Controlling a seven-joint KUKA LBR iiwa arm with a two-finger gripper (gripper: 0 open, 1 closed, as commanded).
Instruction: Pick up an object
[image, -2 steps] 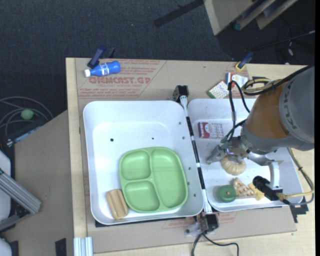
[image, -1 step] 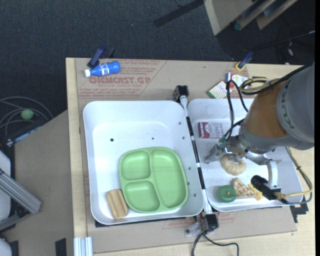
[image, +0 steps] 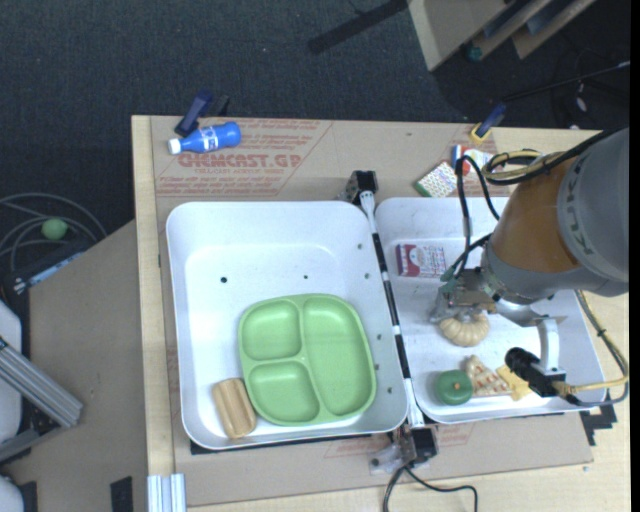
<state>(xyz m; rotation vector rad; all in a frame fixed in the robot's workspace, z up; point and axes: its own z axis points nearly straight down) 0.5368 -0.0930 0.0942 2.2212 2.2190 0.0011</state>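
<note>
1. A tan, ridged pastry-shaped toy (image: 466, 329) lies in the right bin (image: 428, 222), near its middle.
2. The gripper (image: 462, 300) sits directly over the toy's upper edge; how far it is open cannot be told, nor whether it touches.
3. Nearby lie a small carton (image: 420, 260), a green round piece (image: 453, 387) and a waffle piece (image: 483, 378).
4. The left bin (image: 200, 250) holds a green divided plate (image: 303, 358) and a tan block (image: 233, 407).

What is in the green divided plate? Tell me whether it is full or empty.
Empty. All three compartments of the green plate show bare green. The wooden block lies beside the plate in the left bin, not on it.
</note>
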